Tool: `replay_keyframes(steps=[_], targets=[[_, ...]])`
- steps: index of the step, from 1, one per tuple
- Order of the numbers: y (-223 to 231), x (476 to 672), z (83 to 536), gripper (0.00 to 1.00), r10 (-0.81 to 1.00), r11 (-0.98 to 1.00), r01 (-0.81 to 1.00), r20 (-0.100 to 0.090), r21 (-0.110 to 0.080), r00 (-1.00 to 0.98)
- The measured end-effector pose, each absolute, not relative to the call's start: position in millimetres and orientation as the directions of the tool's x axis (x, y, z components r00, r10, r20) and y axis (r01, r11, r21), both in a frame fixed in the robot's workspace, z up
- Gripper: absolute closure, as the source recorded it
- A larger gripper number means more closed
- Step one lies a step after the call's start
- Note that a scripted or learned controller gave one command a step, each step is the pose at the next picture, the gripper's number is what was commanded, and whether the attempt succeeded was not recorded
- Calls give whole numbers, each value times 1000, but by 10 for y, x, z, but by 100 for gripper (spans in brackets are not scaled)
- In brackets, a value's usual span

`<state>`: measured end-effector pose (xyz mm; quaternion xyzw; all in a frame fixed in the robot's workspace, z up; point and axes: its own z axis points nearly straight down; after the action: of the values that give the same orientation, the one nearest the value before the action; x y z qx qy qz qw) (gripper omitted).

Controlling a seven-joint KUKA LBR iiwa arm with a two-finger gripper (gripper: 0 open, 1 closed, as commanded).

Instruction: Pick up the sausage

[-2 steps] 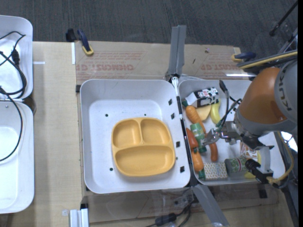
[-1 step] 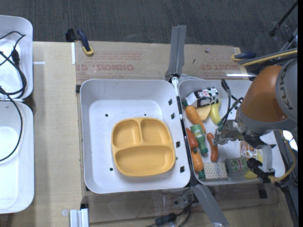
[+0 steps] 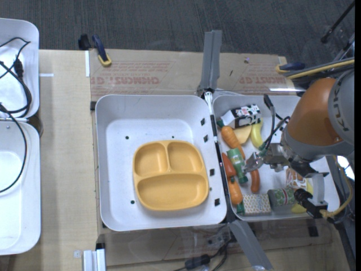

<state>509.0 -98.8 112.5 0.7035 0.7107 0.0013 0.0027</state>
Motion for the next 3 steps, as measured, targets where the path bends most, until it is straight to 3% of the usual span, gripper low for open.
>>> replay_keyframes(steps=[1, 2, 3], targets=[[-929, 4949, 917, 0, 997, 72, 997, 0, 0, -72], [-939, 4953, 1005, 100, 998, 67, 998, 0, -1, -67], [-1298, 5346, 912, 100, 965, -260, 965, -2, -2, 260]])
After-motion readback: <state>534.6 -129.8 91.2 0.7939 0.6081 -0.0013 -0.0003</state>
